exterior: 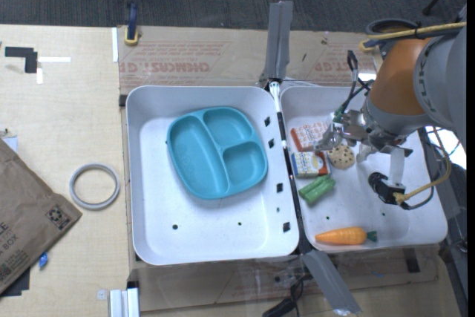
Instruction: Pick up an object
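- Left bin (148, 182) holds just the blue divided plate (217, 152), out of the arm's way.
- Right bin (415, 230) gathers the pickable clutter: small boxes (308, 152), green piece (317, 189), carrot (343, 236).
- Gripper (338, 137) hangs low over the round cookie-like object (341, 157), likely the target; how its fingers stand I cannot tell.

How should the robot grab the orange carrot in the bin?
Grip the carrot across its thick orange middle, coming straight down from above. It lies flat and lengthwise along the near side of the right bin, apart from the other toys, so there looks to be room on both long sides.
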Robot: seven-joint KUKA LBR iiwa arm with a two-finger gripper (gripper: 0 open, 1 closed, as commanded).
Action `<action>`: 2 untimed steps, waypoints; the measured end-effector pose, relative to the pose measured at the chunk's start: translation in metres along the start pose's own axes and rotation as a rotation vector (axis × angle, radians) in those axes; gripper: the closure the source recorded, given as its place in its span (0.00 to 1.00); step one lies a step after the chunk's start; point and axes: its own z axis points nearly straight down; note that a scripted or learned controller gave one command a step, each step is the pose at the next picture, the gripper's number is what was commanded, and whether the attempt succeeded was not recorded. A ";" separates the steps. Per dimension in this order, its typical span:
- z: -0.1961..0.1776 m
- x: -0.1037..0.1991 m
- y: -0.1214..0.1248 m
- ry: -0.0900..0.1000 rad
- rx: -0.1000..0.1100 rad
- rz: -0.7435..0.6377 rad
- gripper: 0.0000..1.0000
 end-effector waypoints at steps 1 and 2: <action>-0.010 -0.001 0.001 0.001 -0.001 0.004 1.00; -0.010 -0.001 0.001 0.001 -0.002 0.003 0.00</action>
